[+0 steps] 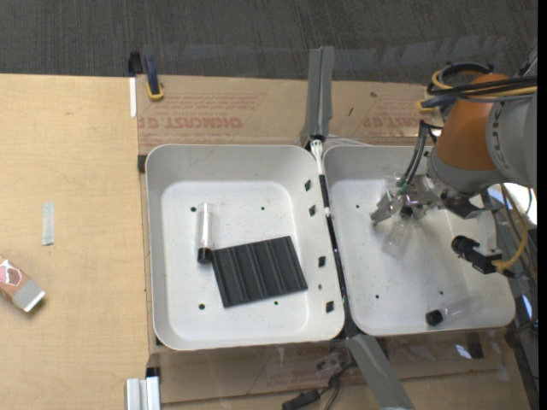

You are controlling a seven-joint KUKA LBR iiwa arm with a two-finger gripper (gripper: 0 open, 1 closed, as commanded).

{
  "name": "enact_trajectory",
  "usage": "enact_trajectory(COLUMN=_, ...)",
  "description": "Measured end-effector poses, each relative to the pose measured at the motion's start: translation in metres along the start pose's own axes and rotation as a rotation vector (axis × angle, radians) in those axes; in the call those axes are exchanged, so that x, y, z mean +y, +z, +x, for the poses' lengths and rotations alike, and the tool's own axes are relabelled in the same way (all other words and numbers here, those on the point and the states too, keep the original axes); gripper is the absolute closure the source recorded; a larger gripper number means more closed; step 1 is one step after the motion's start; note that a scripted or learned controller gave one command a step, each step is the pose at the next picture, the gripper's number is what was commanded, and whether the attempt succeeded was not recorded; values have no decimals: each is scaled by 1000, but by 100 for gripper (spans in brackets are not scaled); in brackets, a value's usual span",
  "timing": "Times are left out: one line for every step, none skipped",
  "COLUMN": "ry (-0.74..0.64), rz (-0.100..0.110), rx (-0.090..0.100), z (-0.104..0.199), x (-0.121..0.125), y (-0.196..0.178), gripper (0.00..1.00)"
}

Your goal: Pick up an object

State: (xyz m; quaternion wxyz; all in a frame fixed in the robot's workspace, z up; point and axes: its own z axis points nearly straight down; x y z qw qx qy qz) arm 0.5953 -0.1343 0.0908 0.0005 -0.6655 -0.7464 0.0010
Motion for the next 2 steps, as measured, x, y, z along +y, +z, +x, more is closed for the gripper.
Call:
enact_trajectory(ry=1, rz=1, rx=0, z=-1, x=-1, y=-9, gripper=100)
enact_trajectory(ry=10, rz=-1, rx=-1, z=36, x=46, y=-123, gripper=100)
